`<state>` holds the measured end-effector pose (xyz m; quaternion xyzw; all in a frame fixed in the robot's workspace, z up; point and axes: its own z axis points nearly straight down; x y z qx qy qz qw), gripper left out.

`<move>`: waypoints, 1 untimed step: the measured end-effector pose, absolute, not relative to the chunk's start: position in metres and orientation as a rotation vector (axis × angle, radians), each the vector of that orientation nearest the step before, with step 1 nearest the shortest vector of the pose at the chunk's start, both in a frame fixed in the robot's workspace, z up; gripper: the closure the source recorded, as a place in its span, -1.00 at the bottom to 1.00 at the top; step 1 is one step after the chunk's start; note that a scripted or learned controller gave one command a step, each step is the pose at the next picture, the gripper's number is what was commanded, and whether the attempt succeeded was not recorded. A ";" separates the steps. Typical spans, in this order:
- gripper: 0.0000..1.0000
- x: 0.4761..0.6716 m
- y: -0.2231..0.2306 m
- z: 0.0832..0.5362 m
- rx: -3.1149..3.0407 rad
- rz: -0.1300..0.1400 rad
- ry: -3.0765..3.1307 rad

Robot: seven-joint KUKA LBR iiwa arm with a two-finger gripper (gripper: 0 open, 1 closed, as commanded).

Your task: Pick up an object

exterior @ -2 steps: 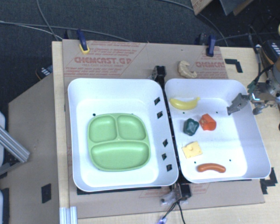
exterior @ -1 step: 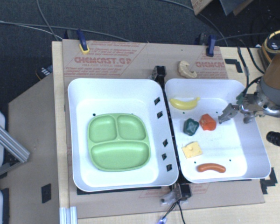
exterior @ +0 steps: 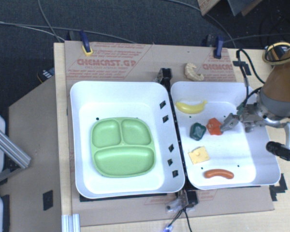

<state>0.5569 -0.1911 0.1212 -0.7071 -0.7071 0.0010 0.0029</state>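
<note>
My claw [exterior: 228,123] sits beside the red toy [exterior: 214,126]; I can't tell its state. The toy looks light and stiff, so I'd pinch its sides

- A yellow banana [exterior: 191,107] lies flat near the far wall of the right bin [exterior: 261,170], curving upward at both ends.
- A dark green pepper-like toy [exterior: 197,131] sits near the bin's middle.
- A small red-orange object [exterior: 214,126] lies just beside it.
- A yellow cheese wedge [exterior: 199,155] lies flat, nearer.
- An orange-red sausage [exterior: 218,174] lies lengthwise near the front wall.
</note>
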 end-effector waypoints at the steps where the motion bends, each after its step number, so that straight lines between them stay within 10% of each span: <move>1: 1.00 0.558 -0.191 0.136 -2.221 -0.002 -2.221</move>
